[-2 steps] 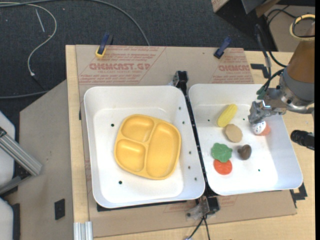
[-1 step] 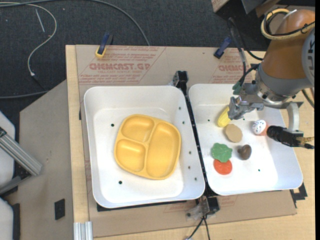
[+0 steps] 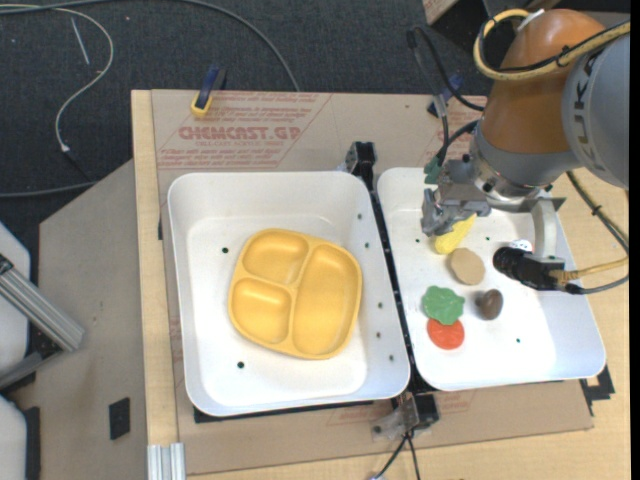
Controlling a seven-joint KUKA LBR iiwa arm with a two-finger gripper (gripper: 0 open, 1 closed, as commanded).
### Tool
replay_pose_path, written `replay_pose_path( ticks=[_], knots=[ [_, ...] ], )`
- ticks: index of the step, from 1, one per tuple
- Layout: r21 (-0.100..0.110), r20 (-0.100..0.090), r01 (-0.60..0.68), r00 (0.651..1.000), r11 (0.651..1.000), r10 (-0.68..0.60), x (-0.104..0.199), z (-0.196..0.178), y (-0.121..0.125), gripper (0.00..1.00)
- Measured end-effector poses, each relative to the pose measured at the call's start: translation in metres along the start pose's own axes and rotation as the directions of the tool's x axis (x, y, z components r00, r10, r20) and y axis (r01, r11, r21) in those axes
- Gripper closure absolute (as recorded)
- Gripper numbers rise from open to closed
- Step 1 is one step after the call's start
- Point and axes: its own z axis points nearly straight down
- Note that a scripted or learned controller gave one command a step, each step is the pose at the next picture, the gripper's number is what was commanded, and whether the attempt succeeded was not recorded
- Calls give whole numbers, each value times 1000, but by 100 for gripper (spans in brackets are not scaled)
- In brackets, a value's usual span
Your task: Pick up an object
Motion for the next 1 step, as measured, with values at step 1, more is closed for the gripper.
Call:
replay_pose_path(
  ticks=[1],
  knots=[
    [0,1,-2,1000,1000,2,46,-2,5,100]
  ],
)
